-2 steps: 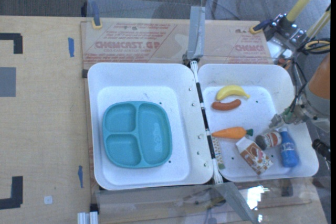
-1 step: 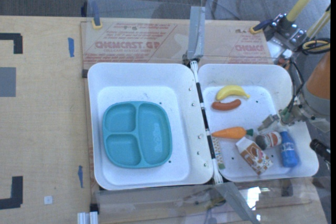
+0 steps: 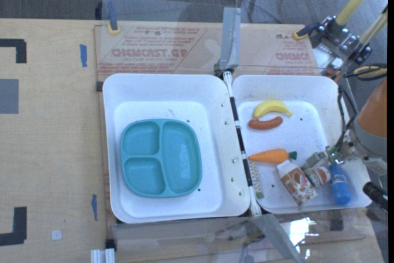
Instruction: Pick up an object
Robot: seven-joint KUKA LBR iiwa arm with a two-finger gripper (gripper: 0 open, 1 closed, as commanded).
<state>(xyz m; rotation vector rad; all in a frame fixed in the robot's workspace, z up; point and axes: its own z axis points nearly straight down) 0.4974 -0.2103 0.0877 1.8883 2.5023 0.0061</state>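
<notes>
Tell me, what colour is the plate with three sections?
The plate is teal blue, seen clearly in the camera view, lying in the left bin.

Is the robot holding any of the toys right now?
Can't tell. The gripper is down by the can, carton and blue bottle, but nothing clearly shows between its jaws.

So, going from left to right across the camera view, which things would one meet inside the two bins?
Teal plate → carrot → carton → blue bottle. The banana and sausage overlap the carrot's span, so I leave them out.
</notes>
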